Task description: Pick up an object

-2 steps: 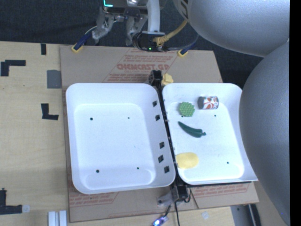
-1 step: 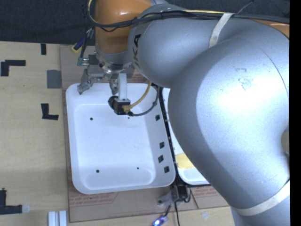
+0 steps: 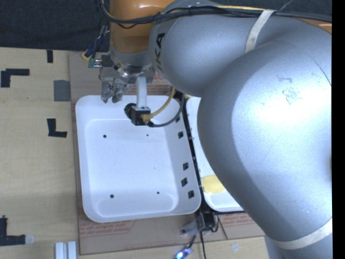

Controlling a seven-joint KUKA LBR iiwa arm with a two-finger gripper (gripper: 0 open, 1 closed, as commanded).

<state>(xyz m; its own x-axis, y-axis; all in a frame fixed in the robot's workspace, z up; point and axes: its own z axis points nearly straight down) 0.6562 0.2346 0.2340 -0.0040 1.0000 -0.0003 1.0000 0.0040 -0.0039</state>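
Note:
My gripper (image 3: 111, 95) hangs over the far left rim of the left white bin (image 3: 129, 161), its two short fingers pointing down with nothing seen between them. A pale yellow object (image 3: 212, 185) lies in the right bin (image 3: 223, 201), mostly hidden under the arm. The big grey arm covers most of the right bin.
The left bin's floor shows a few small dark dots. A divider with black clips (image 3: 186, 166) runs between the bins. Black tape marks (image 3: 54, 127) lie on the wooden bench to the left. Cardboard sits under the bins.

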